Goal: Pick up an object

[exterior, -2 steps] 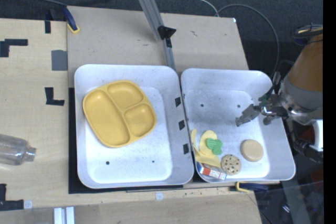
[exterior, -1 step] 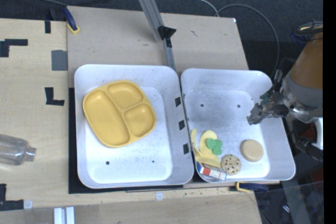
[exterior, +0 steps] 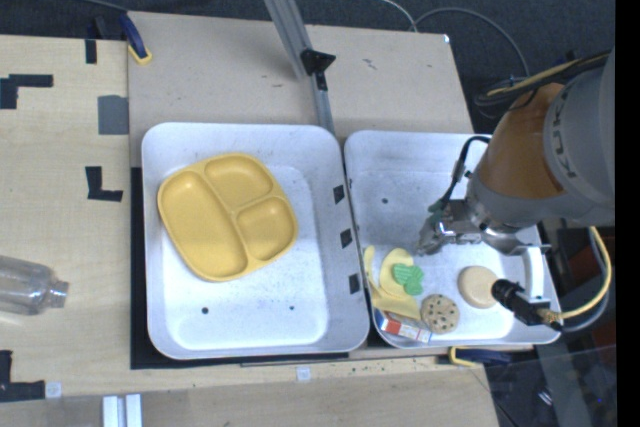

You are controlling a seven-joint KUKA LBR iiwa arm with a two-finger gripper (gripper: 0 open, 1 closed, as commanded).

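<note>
The gripper (exterior: 437, 237) sits in the right half of the frame, low over the right bin (exterior: 400, 165), just above and to the right of the cluster of small items at that bin's lower edge. Whether the claw is wide or narrow cannot be told: its tip is small and dark against the bin floor. No object is seen between its parts.

The arm (exterior: 545, 155), grey with an orange band, enters from the right edge of the frame and covers the bin's upper right part.

Candidate objects lie in the lower part of the right bin:
- a green toy piece (exterior: 406, 276), resting on a yellow item (exterior: 385, 285), just below the gripper;
- a round speckled cookie (exterior: 439, 313), below and right of the green piece;
- a tan round disc (exterior: 478, 287), to the right of the cookie;
- a red-and-white item (exterior: 402, 325) at the bin's bottom rim.

The left bin (exterior: 240, 315), centre of the frame, holds a yellow divided tray (exterior: 228, 215), tilted, in its upper left part.

A clear plastic bottle (exterior: 28, 287) lies on the bench at the left edge of the frame.
</note>
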